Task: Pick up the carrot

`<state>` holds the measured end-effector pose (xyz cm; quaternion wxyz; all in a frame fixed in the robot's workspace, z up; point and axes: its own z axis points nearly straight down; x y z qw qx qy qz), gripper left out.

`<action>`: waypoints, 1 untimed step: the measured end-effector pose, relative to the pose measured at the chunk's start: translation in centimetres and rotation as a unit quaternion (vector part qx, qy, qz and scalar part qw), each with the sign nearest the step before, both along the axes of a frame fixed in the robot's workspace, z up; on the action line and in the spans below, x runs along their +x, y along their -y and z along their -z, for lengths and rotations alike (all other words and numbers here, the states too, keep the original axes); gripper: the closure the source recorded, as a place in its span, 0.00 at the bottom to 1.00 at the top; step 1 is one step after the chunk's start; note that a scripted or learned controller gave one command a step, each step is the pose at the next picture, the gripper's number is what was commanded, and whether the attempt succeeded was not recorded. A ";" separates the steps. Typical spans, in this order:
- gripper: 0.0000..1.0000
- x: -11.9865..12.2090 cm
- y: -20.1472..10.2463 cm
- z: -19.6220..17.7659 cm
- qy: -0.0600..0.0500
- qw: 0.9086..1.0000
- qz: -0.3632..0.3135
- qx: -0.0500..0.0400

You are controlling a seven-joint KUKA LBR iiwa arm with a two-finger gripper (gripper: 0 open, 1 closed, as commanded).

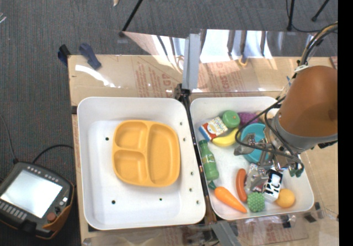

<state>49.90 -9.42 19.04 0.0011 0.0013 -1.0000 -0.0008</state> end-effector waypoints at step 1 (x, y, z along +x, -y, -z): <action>0.00 -2.2 -4.5 0.4 0.000 1.000 0.023 0.000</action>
